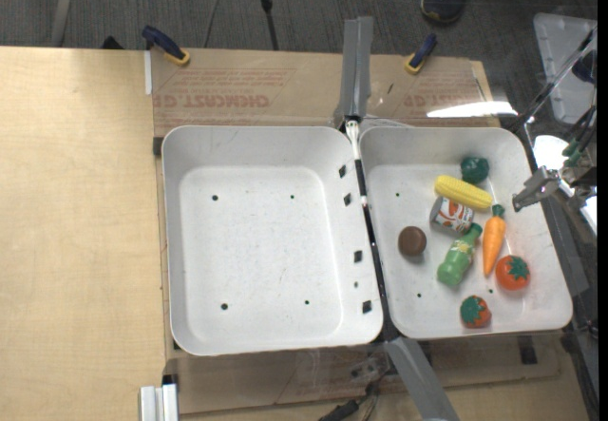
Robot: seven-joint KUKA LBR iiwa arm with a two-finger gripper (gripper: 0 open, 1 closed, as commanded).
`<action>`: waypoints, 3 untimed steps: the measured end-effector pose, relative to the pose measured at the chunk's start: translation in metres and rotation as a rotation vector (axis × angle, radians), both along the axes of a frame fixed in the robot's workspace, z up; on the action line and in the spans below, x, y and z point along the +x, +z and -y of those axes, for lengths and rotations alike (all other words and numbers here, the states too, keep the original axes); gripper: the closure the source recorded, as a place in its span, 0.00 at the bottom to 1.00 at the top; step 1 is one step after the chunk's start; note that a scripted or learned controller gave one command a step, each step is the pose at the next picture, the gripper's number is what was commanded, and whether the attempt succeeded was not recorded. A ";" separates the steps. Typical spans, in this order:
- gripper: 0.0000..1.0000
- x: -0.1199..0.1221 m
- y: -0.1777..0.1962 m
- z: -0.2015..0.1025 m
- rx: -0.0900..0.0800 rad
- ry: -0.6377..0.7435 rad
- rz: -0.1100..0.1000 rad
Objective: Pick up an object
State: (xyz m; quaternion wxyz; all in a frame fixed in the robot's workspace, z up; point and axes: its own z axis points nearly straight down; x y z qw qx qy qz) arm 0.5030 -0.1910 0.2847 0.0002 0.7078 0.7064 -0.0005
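The right bin point(540, 220) holds several toy foods. A green broccoli point(474, 168) lies at the back, with a yellow corn cob point(463, 191) and a small can point(452, 213) just in front of it. An orange carrot point(493, 240), a green bottle point(457, 260) and a brown ball point(411, 241) sit mid-bin. A tomato point(512, 273) and a strawberry point(475, 312) lie near the front. My gripper point(535, 191) hangs over the bin's right rim, right of the corn and carrot, touching nothing that I can see.
The left bin point(176, 220) stands beside the right one, joined at a grey centre divider point(356, 77). Two clamps point(166, 46) hold brown cardboard behind the bins. Bare wooden bench lies to the left.
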 end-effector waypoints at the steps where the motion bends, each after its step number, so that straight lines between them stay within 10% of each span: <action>1: 0.00 0.058 -0.139 0.006 0.001 -0.196 -0.005; 2: 0.00 0.053 -0.192 0.016 0.005 -0.044 0.002; 3: 1.00 0.052 -0.183 0.018 0.002 -0.046 0.001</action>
